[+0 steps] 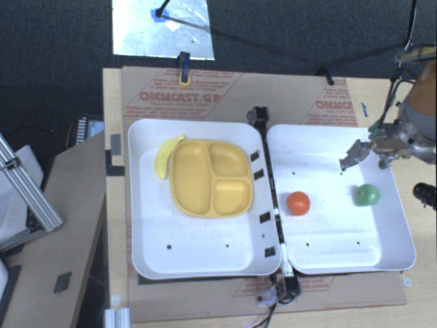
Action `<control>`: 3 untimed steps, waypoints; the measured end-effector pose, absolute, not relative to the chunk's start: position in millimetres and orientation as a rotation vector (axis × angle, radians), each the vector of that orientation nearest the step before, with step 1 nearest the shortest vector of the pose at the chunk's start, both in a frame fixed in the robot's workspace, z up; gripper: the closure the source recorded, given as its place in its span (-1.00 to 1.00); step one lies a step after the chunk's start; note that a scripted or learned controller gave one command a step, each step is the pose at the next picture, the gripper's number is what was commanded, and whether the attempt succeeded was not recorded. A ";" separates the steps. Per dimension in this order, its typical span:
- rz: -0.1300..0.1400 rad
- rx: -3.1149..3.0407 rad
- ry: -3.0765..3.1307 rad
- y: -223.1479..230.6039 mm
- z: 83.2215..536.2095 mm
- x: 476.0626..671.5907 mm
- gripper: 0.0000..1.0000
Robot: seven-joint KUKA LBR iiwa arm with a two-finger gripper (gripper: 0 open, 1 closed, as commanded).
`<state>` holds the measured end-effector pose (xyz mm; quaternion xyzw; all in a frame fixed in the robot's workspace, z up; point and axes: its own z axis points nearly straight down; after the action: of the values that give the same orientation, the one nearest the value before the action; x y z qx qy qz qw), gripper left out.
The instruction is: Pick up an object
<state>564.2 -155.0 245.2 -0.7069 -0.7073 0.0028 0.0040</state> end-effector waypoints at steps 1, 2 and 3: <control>-0.001 -2.219 -2.226 -154.7 251.2 566.5 -1.00; 0.003 -2.218 -2.221 -154.1 189.6 571.4 -1.00; 0.003 -2.219 -2.220 -154.9 134.4 561.1 -1.00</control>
<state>561.1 -154.9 134.4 -0.7069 -0.7073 0.0009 0.0015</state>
